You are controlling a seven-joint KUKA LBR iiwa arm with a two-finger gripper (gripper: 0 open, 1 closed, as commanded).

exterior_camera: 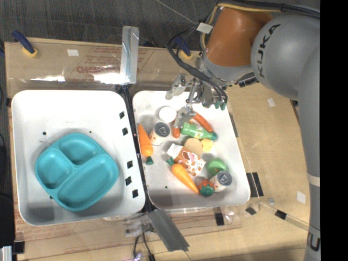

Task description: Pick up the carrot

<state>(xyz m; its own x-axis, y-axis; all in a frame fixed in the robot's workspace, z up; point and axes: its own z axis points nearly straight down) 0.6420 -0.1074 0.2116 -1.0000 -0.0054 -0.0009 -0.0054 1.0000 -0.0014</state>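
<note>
The jaws (187, 109) hang over the upper part of the right-hand shallow white plastic bin (157, 197), and whether they are parted or closed cannot be told from this slanted view; nothing is seen clamped between them.

Going from the left: the left-hand shallow white plastic bin (32, 107) holds a teal plastic plate with three compartments (76, 170), lying toward its 7 o'clock corner. A strip of silver tape (130, 56) runs up from the seam between the two bins onto the cardboard-covered desk (272, 140).

In the right-hand bin, a long orange toy carrot (144, 141) lies along the left wall, at about 9 o'clock of the bin, its length running roughly 12 to 6. Just right of it sits a small dark-topped can (161, 129), and at 12 o'clock from that a white round cup (166, 113). Near the bin's middle lies a white and orange printed carton (187, 159), with a second orange carrot (184, 178) at its 6 o'clock, tilted toward 4 o'clock. Under the jaws lies a green plastic bottle (197, 131), with a third orange carrot-like piece (202, 122) touching it at 1 o'clock. A pale round yellowish piece (193, 145) sits just below the bottle. Toward 4 o'clock of the bin are a green rounded toy (216, 166) and a second small can (223, 179).

The grey arm with its orange band (234, 34) enters from 1 o'clock.
</note>
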